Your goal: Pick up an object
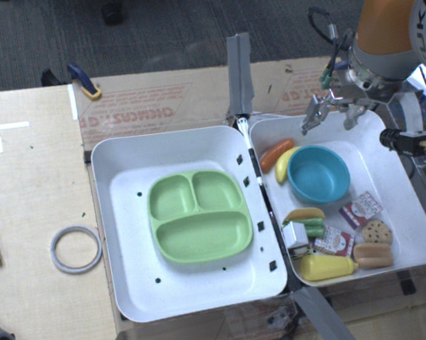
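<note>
From the camera view, the claw (333, 113) hangs open and holds nothing over the far rim of the right bin (404, 202). Below it lies a blue bowl (319, 174), with a banana (283, 164) touching its left side and a carrot (275, 152) just beyond. The left bin (118, 217) holds a green divided plate (199, 215).

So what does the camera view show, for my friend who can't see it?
A grey and orange robot arm holds its gripper, fingers open, above the far edge of the right white bin, which contains a blue bowl, bananas and other toy food. The left white bin holds a green divided plate.
</note>
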`<state>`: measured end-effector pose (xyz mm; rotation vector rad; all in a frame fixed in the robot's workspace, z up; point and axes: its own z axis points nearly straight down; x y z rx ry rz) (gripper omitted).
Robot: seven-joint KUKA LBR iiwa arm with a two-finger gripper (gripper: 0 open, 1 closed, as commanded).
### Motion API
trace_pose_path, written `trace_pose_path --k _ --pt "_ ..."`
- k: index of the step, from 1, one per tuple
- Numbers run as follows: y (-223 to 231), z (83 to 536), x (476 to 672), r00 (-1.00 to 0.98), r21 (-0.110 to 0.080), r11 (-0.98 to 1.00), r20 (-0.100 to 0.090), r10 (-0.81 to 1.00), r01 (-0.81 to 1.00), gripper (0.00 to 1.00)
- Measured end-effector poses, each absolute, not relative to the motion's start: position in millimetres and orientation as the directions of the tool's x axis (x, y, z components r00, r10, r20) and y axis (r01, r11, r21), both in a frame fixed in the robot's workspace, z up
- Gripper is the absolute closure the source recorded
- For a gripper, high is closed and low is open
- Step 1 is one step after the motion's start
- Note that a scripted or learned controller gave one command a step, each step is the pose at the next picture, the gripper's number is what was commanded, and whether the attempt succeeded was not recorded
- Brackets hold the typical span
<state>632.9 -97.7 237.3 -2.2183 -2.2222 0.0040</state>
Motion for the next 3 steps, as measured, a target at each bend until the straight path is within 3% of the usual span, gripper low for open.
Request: trace_pose_path --k 1,2,3 --pt "-92.7 101.8 599.9 -0.083 0.0 0.083 0.0 0.997 0.997 0.0" --pt "-93.0 101.6 599.7 -0.083 0.0 0.083 -0.001 0.997 0.997 0.0" --pt "-94.4 110.5 599.6 -0.079 -0.001 0.079 -0.001 0.997 0.997 1.0"
